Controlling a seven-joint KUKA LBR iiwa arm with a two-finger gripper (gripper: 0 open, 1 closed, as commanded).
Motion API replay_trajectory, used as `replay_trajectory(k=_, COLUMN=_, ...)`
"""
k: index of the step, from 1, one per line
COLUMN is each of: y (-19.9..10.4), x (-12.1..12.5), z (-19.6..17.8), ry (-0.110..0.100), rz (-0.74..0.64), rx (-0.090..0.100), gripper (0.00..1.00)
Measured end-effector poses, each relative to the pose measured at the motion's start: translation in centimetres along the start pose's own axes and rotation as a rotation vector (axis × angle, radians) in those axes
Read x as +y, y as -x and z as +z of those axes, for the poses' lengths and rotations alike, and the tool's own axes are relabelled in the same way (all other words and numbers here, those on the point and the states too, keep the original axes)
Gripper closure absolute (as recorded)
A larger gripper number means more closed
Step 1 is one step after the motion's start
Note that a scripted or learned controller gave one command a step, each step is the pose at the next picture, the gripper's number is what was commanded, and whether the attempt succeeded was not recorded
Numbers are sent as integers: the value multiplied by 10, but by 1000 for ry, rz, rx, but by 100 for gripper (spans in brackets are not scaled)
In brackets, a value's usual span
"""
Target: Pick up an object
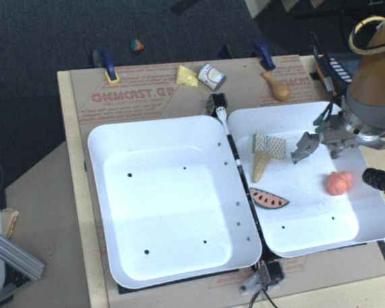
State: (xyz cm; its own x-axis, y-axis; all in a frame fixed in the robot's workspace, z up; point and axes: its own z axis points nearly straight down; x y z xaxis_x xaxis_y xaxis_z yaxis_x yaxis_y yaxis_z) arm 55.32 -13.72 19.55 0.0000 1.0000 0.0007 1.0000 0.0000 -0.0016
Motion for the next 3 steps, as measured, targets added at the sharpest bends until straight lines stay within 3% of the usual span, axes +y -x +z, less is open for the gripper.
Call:
replay_trajectory(k=1, y=-39, x=99, z=-23, ry=12, rz=-7, rx=-2, gripper=0)
replay_trajectory(k=2, y=34, x=46, z=75, ry=-8, rz=7, rx=0, gripper=0)
replay_trajectory(k=3, y=-33, x=59, z=75, ry=-1, rz=-6, rx=2, gripper=0)
